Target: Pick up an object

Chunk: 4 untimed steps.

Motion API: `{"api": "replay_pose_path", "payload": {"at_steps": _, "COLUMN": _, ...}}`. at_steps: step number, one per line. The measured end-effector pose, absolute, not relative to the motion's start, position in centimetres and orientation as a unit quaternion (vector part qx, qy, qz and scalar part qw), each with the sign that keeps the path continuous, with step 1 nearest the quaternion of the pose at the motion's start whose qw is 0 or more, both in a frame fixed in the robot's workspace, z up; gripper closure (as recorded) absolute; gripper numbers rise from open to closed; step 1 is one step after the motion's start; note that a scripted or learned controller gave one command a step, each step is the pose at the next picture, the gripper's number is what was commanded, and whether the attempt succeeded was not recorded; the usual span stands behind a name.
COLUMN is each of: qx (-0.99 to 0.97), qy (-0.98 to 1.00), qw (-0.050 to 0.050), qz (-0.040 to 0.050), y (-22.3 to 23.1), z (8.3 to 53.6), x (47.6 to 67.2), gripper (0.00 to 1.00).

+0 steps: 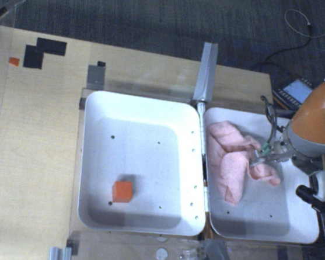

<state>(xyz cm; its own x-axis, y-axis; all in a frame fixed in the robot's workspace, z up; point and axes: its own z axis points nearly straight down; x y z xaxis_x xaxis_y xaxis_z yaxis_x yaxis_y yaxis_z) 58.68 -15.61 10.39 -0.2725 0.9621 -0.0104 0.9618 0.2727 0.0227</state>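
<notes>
Pink cloth [233, 161] is what I see at the centre of this: a soft, pale pink towel-like piece, crumpled into thick folds, with one lobe spread toward the upper left of its bin and a longer roll hanging down toward the bin's middle. A smaller fold trails off to the right. It lies in the right bin [268, 225], filling much of that bin's upper left part and lying close to the wall shared with the neighbouring bin.

The pincer [263, 155] is down at the cloth's right side, touching or just above the folds there; from my view I cannot tell whether it is apart, together or clamped on fabric. The arm [323, 117] behind it comes in from the right, its orange band prominent.

In the left bin [103, 110] a small orange block [122, 191] sits near the lower left, well apart from the cloth. Both bins rest side by side on the light wooden worktop [30, 157].
</notes>
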Motion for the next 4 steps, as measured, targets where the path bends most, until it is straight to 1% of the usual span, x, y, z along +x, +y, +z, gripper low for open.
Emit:
{"api": "replay_pose_path", "payload": {"at_steps": 1, "qx": 0.603, "qy": 0.798, "qw": 0.011, "qz": 0.0059, "y": -15.6, "z": 10.4, "x": 58.7, "gripper": 0.00}}
{"api": "replay_pose_path", "payload": {"at_steps": 2, "qx": 0.521, "qy": 0.854, "qw": 0.010, "qz": 0.0038, "y": -11.6, "z": 9.2, "x": 56.5, "gripper": 0.00}}
{"api": "replay_pose_path", "payload": {"at_steps": 3, "qx": 0.542, "qy": 0.840, "qw": 0.007, "qz": 0.0033, "y": -11.6, "z": 9.1, "x": 60.6, "gripper": 0.00}}
{"api": "replay_pose_path", "payload": {"at_steps": 4, "qx": 0.532, "qy": 0.847, "qw": 0.008, "qz": 0.0031, "y": -9.4, "z": 9.1, "x": 60.1, "gripper": 0.00}}
